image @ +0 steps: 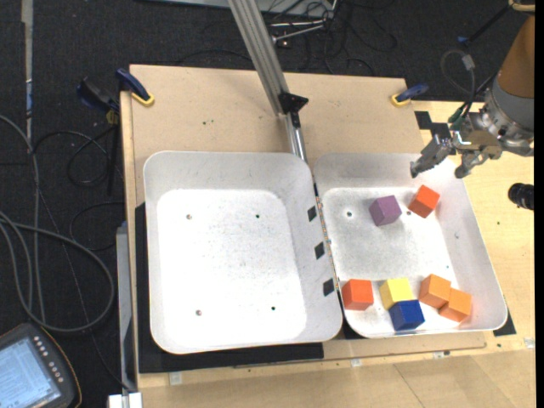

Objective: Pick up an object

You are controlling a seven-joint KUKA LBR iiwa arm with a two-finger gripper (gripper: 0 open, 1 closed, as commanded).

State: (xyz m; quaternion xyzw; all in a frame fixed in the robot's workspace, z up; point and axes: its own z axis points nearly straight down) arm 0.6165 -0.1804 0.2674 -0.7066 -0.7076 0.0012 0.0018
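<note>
— White right bin (476,253), your stock: purple cube (385,210) and orange cube (424,201) at the far end; at the near rim, orange cube (358,293), yellow cube (395,291), blue cube (407,314), two orange blocks (446,297).

— Pincer (442,161)?

— Fingers apart, nothing between them, above the far rim beside your orange cube. Left bin (225,245) on the tabletop (212,109).

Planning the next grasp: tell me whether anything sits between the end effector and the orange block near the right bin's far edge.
Nothing visible does. The end effector hangs open above the right bin's far rim, the orange block just below it. The purple block sits off to the side.
</note>
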